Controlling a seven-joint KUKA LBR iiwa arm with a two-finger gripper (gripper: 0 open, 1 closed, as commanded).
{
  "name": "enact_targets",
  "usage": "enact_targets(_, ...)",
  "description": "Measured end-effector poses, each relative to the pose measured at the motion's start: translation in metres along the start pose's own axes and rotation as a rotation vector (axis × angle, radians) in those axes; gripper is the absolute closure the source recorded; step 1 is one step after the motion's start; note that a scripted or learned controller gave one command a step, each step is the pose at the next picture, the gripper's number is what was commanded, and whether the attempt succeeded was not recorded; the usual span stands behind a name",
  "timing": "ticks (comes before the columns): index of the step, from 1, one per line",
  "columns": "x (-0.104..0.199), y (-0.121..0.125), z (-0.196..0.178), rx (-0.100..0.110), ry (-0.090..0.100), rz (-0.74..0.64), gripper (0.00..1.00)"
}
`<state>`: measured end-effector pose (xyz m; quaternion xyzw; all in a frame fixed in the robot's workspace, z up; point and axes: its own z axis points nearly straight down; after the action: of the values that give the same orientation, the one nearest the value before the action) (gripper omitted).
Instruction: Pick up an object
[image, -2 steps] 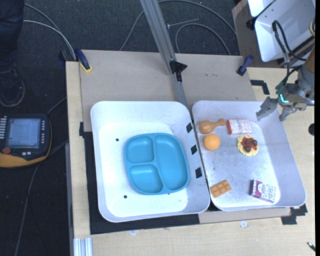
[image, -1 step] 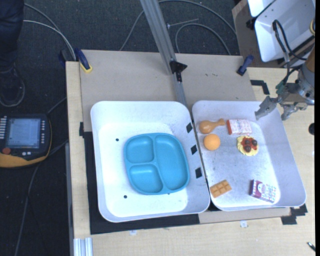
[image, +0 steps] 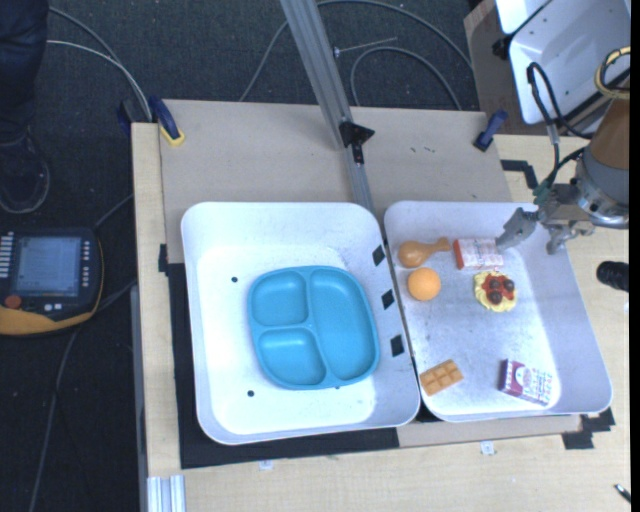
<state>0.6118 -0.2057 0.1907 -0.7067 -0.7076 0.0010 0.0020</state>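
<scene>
The right bin (image: 570, 330) holds several small items: an orange ball (image: 424, 285), a tan drumstick-shaped piece (image: 420, 251), a red and white packet (image: 475, 252), a yellow tart with red berries (image: 495, 291), a brown waffle piece (image: 441, 377) and a purple carton (image: 525, 381). My gripper (image: 535, 233) hangs over the bin's far right corner, just right of the packet. It is open, and nothing sits between its fingers.
A blue divided plate (image: 312, 327) lies in the left bin (image: 215, 300). A slanted metal pole (image: 330, 80) runs down to the bins' shared far edge. A teach pendant (image: 45, 280) lies on the floor to the left, among cables.
</scene>
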Motion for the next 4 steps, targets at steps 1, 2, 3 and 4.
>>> enact_targets(1,0.001,0.001,0.064,0.002,0.001,0.001,0.00)
enact_targets(2,0.001,0.001,0.107,-0.002,0.000,0.001,0.00)
enact_targets(3,0.001,0.003,0.093,-0.007,-0.002,0.000,1.00)
enact_targets(4,0.012,0.004,0.042,-0.011,-0.003,-0.001,1.00)
